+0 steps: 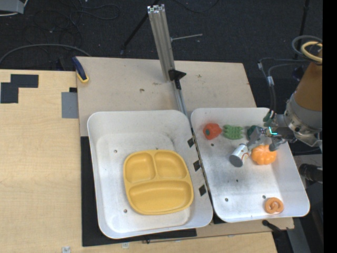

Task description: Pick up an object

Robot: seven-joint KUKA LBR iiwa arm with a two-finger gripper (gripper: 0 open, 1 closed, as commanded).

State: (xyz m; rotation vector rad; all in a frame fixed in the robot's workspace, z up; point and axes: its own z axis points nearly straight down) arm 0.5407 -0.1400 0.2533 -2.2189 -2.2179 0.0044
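In the right bin (247, 194) lie a red round toy (212, 130), a green leafy toy (232, 132), a grey metal cylinder (238, 154), an orange pumpkin-like toy (263, 155) and an orange ring-shaped toy (273, 205). My gripper (261, 137) hangs low over the bin's right side, just above the orange pumpkin-like toy and beside the green toy. Whether anything sits between its fingers is not clear from this angle.
The left bin (105, 141) holds a yellow divided plate (157, 181). An aluminium post (162, 41) rises behind the bins. A blue and yellow tool (80, 70) lies at the bench's back left corner. Cables run across the dark floor behind.
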